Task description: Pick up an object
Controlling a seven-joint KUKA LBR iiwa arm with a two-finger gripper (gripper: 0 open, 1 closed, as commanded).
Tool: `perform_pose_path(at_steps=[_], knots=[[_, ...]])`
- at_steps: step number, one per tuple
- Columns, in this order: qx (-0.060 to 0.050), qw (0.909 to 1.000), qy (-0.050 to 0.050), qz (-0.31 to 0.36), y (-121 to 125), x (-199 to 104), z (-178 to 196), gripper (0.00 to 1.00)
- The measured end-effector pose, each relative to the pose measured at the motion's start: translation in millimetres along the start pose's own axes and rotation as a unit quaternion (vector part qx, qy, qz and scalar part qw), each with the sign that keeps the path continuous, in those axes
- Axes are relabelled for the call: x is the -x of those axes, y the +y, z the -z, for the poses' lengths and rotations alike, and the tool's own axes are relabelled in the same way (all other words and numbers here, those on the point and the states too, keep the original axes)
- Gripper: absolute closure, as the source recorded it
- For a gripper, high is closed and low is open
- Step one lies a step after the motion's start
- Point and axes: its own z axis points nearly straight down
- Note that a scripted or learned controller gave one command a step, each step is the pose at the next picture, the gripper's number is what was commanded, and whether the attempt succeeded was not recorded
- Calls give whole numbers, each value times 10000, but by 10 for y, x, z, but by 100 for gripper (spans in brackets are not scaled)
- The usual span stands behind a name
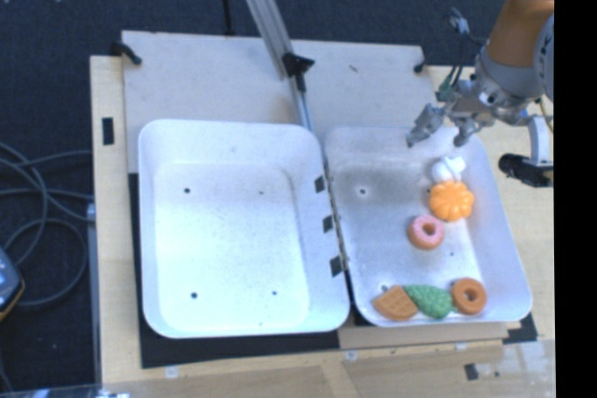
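Fingers spread and gripping nothing, the gripper [438, 128] hangs over the far edge of the right bin [373, 228], just beyond a small white object [447, 169], an orange pumpkin [451, 200] and a pink doughnut [426, 231].

Matt, scuffed white plastic bins [233, 228], pale wooden bench [112, 200], ribbed metal pole [261, 0], glossy pink doughnut [426, 232].

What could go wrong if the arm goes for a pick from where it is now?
The gripper hovers at the right bin's far rim, so a straight descent may strike the rim. The white piece touches the orange pumpkin, so the jaws could nudge both. The cookie, green piece and brown donut crowd the near wall.
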Motion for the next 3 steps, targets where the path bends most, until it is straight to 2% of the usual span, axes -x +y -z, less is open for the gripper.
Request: perform_pose_path(at_steps=[1,2,3], knots=[[-42,10000,8,-5,-822,-137,-1082,0],[-6,10000,5,11,-1507,-759,-1071,0],[14,10000,0,-6,-1494,-736,-962,100]])
